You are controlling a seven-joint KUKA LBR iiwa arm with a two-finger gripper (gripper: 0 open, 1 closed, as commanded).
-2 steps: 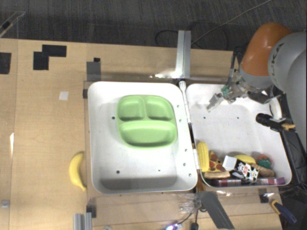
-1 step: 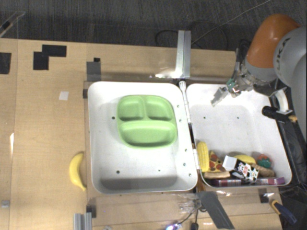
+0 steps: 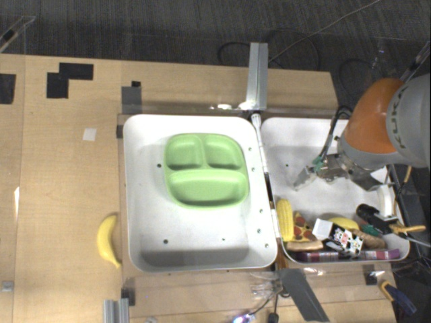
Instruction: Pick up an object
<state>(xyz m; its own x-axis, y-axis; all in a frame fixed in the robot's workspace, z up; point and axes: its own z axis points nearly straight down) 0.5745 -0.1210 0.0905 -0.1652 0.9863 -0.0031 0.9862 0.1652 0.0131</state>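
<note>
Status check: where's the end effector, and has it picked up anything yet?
End effector over the right bin, nothing visibly held. Corn cob and the toy pile along the near wall. Green divided plate in left bin.

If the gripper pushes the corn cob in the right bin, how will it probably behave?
The corn cob looks round and long, so it may roll sideways rather than slide. It looks like a stiff toy, probably light. It lies beside the bin wall, with clutter below it, so it has little room to move.
</note>
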